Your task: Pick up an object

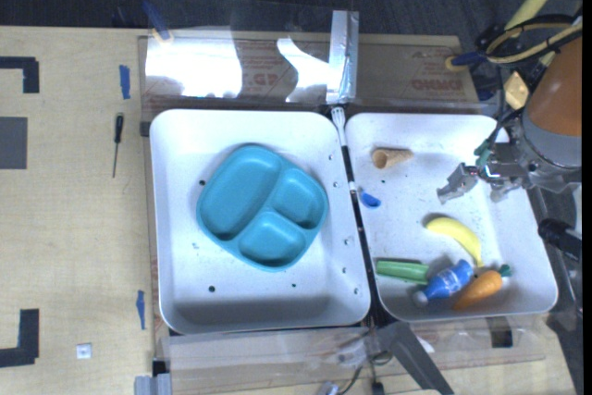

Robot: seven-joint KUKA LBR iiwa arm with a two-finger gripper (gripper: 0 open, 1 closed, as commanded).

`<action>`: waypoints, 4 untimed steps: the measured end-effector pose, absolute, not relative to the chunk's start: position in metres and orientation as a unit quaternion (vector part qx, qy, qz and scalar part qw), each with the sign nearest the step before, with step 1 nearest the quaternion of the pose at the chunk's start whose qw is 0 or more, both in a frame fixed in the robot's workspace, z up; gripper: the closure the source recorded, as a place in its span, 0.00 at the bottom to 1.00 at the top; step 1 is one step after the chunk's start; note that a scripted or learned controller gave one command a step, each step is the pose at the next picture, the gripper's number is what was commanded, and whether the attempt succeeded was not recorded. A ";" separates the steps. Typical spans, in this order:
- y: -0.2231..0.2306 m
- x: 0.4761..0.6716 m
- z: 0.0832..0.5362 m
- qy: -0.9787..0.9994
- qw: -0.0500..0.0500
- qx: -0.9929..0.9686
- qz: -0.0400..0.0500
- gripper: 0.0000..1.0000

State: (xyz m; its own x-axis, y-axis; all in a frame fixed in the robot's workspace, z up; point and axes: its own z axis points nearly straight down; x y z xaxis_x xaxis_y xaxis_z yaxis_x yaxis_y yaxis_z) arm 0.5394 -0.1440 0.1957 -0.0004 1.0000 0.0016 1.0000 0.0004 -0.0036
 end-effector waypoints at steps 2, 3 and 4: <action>-0.134 0.546 0.140 -0.772 -0.001 -0.636 -0.001 0.00; -0.143 0.546 0.133 -0.728 0.000 -0.686 0.000 0.00; -0.150 0.481 0.087 -0.721 -0.002 -0.693 -0.002 0.00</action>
